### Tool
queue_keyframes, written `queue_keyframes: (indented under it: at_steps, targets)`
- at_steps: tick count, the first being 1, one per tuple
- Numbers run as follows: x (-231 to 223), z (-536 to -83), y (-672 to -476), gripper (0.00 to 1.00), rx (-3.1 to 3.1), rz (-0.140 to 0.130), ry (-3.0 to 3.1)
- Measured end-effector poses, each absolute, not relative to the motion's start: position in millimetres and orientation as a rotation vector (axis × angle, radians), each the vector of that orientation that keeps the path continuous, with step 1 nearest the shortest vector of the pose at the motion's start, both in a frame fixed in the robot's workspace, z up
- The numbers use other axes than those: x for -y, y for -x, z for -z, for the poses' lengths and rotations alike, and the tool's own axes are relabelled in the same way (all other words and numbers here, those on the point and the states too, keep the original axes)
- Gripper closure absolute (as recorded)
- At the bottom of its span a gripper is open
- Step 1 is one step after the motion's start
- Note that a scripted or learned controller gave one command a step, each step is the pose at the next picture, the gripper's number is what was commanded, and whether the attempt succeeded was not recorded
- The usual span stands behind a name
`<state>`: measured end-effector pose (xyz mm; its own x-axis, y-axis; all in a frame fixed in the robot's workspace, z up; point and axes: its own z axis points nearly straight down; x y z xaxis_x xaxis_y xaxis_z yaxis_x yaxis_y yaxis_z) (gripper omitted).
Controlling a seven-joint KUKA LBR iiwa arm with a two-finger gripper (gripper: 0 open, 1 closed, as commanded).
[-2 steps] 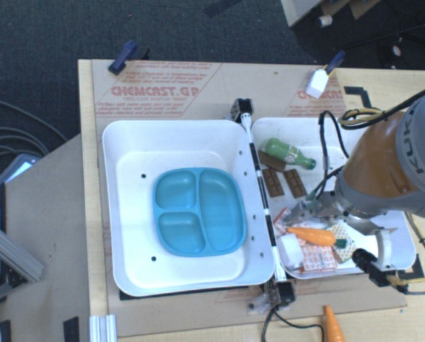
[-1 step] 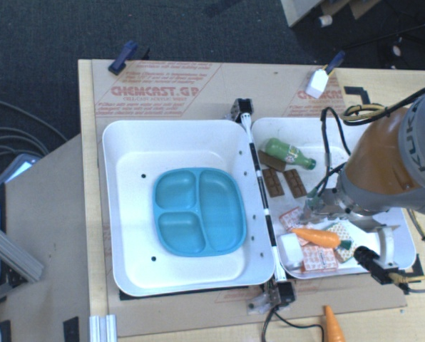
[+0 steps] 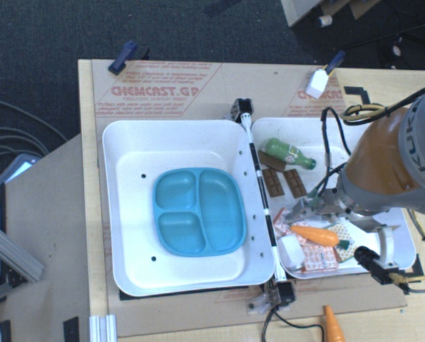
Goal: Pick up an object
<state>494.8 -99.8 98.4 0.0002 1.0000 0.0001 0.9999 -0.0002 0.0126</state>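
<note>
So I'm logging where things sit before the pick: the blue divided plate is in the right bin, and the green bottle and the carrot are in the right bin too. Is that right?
Not quite. The camera view shows the blue plate in the left bin, not the right one. The rest holds: the green bottle and the carrot are in the right bin.

My arm point(image 3: 405, 162): grey casing with dark lettering, broad orange band point(image 3: 376, 159) above the wrist, black cables point(image 3: 331, 137) looped alongside, metal gripper point(image 3: 314, 206) fitted at its end.
</note>
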Motion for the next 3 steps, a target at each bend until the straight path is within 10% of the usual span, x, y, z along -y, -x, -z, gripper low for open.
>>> queue_keyframes:
  at_steps: [1,2,3]
  targets:
    - [101.9,-88.6,-483.9,0.0,-2.214,-0.015,-2.215]
    - [101.9,-98.5,-483.7,1.0,-2.214,-0.015,-2.215]
    - [102.2,-98.6,-483.6,0.0,-2.214,-0.014,-2.215]
